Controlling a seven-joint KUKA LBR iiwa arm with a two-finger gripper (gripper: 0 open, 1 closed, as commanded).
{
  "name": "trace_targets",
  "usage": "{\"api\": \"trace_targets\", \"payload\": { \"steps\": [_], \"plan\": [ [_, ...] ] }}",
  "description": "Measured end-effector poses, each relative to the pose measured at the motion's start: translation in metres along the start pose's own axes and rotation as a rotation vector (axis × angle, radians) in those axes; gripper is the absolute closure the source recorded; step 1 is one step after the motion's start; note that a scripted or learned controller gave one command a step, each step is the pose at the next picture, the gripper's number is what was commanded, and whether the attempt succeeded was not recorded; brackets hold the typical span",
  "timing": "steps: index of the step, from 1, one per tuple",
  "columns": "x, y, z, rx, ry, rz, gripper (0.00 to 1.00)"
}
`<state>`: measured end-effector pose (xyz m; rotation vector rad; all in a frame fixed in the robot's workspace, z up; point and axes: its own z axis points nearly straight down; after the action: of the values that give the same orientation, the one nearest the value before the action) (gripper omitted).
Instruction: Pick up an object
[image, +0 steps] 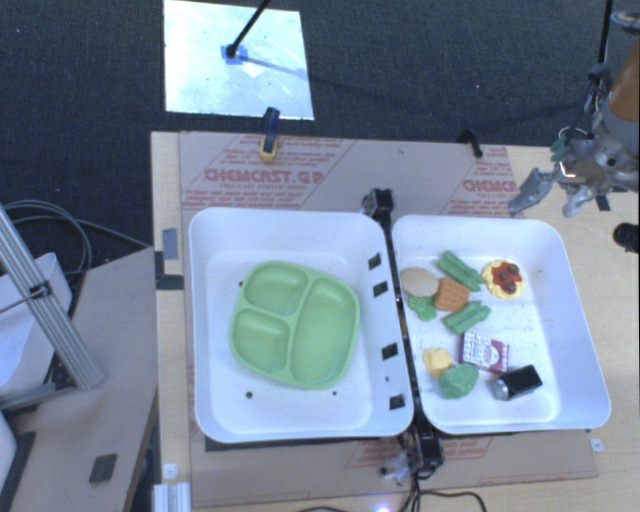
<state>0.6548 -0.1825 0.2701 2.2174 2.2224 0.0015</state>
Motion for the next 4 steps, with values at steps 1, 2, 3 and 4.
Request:
{"api": "trace_targets", "payload": {
  "steps": [1,2,3,4],
  "plan": [
    [0.011,-0.076,0.122,0.017,0.006,0.003,0.00],
    [0.019,-0.123,0.184,-0.008,0.002,0.005,0.00],
    [0.030,-0.054,0.121,-0.011,-0.002,-0.006,0.00],
    [0.051,-0.025,0.184,-0.004,0.002,-0.004,0.00]
  ]
}}
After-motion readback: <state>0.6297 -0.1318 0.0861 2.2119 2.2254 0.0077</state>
